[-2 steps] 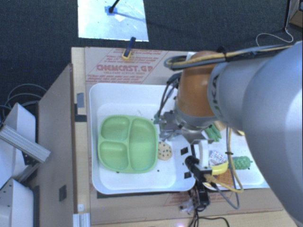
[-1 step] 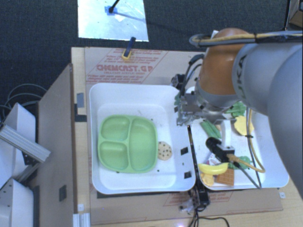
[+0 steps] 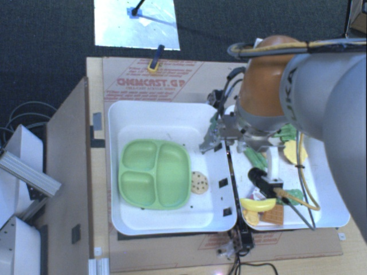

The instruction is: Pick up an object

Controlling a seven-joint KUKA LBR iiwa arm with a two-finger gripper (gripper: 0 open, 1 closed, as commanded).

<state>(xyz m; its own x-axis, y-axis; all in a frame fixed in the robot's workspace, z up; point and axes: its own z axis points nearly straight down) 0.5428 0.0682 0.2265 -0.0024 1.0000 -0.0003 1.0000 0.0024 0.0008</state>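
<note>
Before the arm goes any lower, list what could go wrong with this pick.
1. The right white bin is crowded: the yellow banana-shaped toy, the tan waffle piece and green items lie close together, so the grab may snag several or none.
2. The grey arm hides much of that bin from the camera.
3. The gripper hangs near the wall between the bins and might strike it.

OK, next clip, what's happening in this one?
The grey arm reaches in over the seam between the two white bins, its gripper low near the left bin's right wall. That bin holds a green divided tray and a cookie. The right bin holds toy food, including a banana.
</note>
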